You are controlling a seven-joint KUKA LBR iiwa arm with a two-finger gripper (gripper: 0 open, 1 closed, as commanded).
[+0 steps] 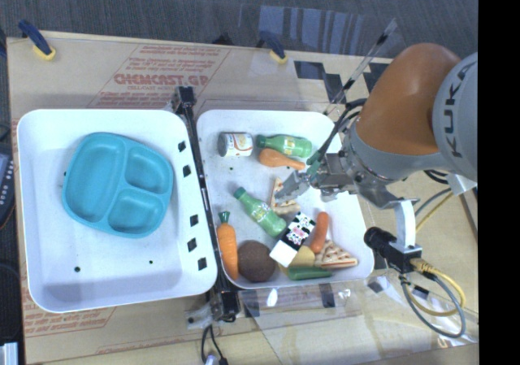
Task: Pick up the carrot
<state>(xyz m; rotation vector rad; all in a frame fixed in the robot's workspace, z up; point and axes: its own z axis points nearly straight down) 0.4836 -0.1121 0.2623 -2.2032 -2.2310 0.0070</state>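
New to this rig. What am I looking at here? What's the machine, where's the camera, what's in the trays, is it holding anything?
One camera, fixed above the bench, looks down at a slant. The grey and orange machine on the right is a KUKA robot arm; its gripper hangs over the right bin. I can't tell whether it grips anything. The left bin holds a blue divided plate. The right bin holds toy food: the carrot it should pick up, near the lower left corner, beside a brown ball, plus two green bottles, a small can, a drumstick, a black-and-white carton and a waffle.
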